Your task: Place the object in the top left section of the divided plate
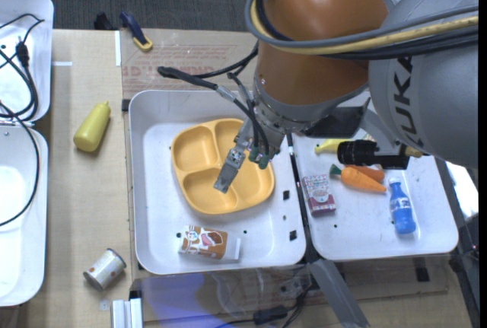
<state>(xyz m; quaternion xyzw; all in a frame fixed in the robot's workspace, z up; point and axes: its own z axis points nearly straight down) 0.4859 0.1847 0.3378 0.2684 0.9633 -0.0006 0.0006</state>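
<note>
Camera view: gripper over divided plate (yellow, 3 sections) in left bin; jaw state cannot tell. Carton just below plate, carrot right of plate.

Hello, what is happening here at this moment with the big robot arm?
A grey arm with an orange band reaches over the left white bin. Its claw hangs above the yellow divided plastic plate inside that bin, over the plate's lower section. A small brown and white carton lies in the same bin, below the plate. In the right bin rest an orange toy carrot, a blue bottle and a small red packet.
</note>
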